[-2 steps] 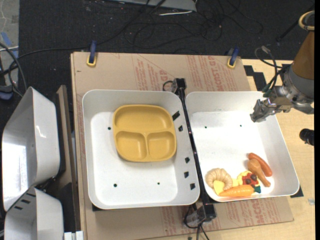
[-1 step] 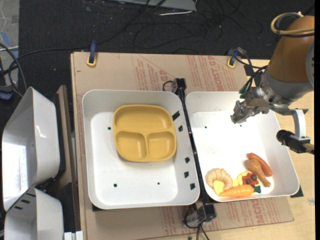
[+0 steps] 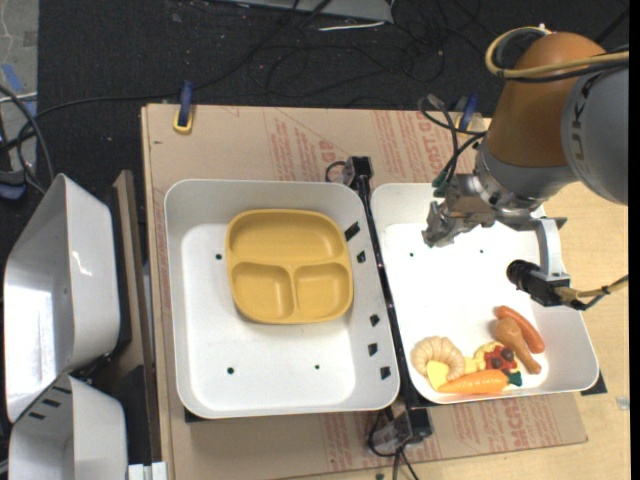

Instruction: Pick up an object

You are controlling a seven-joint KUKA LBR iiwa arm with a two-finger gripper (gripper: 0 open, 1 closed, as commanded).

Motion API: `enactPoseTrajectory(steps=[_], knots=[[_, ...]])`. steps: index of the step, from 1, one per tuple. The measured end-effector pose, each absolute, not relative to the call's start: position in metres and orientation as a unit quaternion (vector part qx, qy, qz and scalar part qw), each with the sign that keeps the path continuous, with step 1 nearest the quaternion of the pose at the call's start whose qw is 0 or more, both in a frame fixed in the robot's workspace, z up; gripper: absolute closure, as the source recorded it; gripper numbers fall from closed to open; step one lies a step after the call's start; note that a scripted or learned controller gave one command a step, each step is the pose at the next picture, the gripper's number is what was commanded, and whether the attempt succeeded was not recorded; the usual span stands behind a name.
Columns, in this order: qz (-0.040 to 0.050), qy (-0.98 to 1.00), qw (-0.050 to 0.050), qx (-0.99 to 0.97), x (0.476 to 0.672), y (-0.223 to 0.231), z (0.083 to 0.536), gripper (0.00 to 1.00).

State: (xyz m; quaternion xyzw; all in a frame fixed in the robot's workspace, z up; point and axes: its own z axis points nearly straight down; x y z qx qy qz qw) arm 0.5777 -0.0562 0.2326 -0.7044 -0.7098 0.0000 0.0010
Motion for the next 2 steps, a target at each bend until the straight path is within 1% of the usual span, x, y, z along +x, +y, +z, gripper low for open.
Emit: enactPoseTrajectory(steps=[1,2], knots=[[-0.0011,-0.710,0.000,-0.704,0.586,0.004,0.240,1.00],[-0.0007,-0.710,0.000,-0.704,0.598,0.064,0.230,1.00]])
